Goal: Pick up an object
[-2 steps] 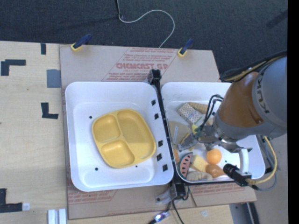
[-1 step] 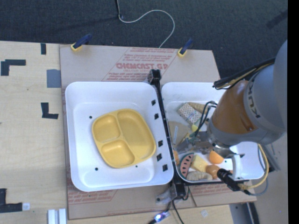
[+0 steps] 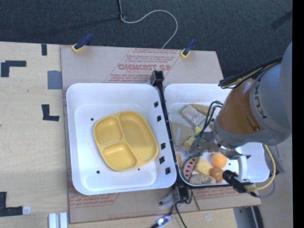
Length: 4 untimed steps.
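- Yellow three-compartment plastic tray (image 3: 126, 140) lies in left white bin (image 3: 78, 127).
- Grey arm with orange band (image 3: 247, 110) over right white bin (image 3: 259, 172), above mixed small toy foods (image 3: 209, 163).

- One camera hangs above the desk (image 3: 28, 127) and looks down on it at a slight slant, not quite straight down.
- Its far edge takes in a strip of dark carpet (image 3: 57, 13) and a thin white cable (image 3: 152, 15) beyond the desk.
- It stands far enough back to catch both white bins whole: the left bin (image 3: 80, 127) sits about mid-frame, the right bin (image 3: 259, 167) toward the right side.
- The cardboard sheet (image 3: 142, 65) under the bins shows nearly edge to edge.
- The arm (image 3: 256, 113) comes in from the right and looms large, being nearer the lens than the bins, and covers part of the right bin.
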Each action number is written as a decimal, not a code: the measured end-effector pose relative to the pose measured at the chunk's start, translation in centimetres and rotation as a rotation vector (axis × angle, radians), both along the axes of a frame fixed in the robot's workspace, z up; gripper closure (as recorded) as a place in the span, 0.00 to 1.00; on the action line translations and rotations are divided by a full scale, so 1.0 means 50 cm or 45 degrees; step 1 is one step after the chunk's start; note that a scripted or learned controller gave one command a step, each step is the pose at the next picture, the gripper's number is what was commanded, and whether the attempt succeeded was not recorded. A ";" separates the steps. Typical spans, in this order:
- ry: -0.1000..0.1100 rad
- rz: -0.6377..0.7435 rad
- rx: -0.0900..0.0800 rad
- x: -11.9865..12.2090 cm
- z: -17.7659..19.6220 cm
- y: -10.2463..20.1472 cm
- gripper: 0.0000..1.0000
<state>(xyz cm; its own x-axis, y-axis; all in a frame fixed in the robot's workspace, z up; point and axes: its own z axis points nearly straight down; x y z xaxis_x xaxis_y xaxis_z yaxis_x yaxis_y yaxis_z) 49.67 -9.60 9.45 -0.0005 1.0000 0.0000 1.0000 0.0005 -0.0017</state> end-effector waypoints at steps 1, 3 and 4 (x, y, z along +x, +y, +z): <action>-0.006 0.001 0.000 0.002 0.126 0.002 1.00; 0.000 0.001 0.001 0.003 0.259 0.011 1.00; 0.002 0.007 0.002 -0.019 0.264 0.130 1.00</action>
<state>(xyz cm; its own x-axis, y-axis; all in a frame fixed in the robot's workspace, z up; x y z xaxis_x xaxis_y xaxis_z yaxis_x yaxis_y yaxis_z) 48.73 -3.09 22.67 -0.0062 1.0000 0.0018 1.0000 0.0062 -0.0035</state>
